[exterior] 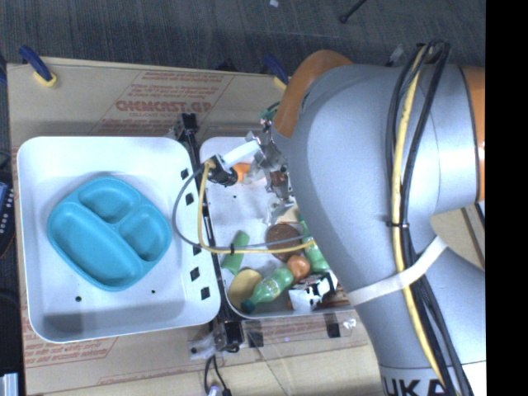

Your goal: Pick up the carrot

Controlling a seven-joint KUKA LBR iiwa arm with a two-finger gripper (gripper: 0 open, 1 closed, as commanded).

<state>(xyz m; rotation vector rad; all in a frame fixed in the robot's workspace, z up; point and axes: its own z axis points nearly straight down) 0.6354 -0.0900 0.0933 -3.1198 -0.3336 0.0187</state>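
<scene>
The right bin [216, 151] serves as the reference. At its near end lies a cluster of items: a black-and-white object [318, 291] at the near right corner, a green bottle-shaped item [268, 289] to its left, and a tan rounded piece [244, 282] against the bin's left wall. Just beyond these sit a small orange-brown ball [298, 266], a brown disc-shaped item [283, 234] and a green stick-like piece [236, 250]. A yellow cable [186, 221] loops across the bin's left wall toward the neighbouring bin.

Toward the far end of the right bin, the carrot [241, 172] appears as a small orange item on the bin floor, close to the left wall. The gripper [268, 172] is positioned just to the right of the carrot, over the bin. Whether it is parted or closed cannot be determined; the carrot is not visibly held.

To the left of the right bin, the left bin [49, 304] contains a blue divided tray [107, 231]. The grey arm [379, 188] covers the right bin's right side.
</scene>
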